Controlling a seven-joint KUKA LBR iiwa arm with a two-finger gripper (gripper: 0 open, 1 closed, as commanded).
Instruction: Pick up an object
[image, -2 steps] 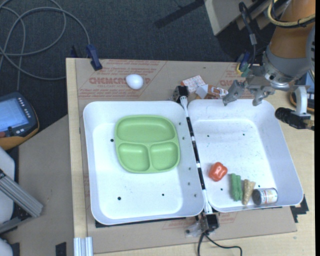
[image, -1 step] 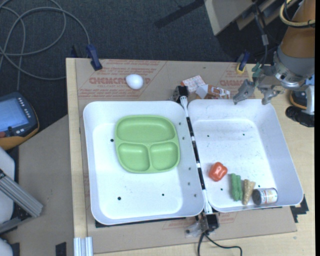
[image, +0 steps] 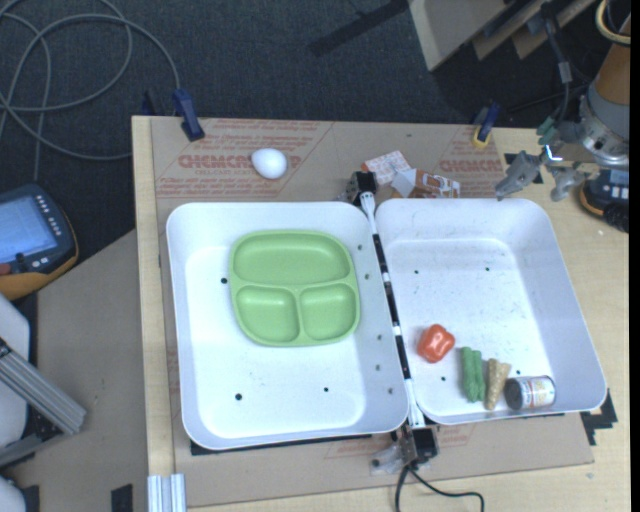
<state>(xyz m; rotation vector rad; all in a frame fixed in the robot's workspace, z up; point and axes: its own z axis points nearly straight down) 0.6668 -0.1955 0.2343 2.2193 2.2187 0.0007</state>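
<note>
Across the bench, left to right. Left bin: a green plate with three compartments sits in its upper middle, one long section above two smaller ones. Beyond that bin, on the brown board, a white egg lies near a blue clamp.

Right bin: four small things huddle along its near edge. A red pepper lies leftmost, set a little apart toward the bin's middle. Beside it a green pod, long and narrow, lies roughly upright in the view. A tan cone is touching or nearly touching the pod's right side. A small can lies on its side at the corner, its metal end toward me, its label too small to read.

My claw hangs at the far right corner of the right bin, above the rim and outside the bin floor. All four things lie well apart from it, down at the opposite, near end of the bin; the pepper is the nearest to reach, though not by much. Nothing sits between my fingers. From this slant the fingers blur into grey metal and I cannot tell whether they stand wide or narrow.

Scraps of wrapper lie behind the seam between the bins, crumpled, print unreadable. My arm is cut off by the view's right side.
</note>
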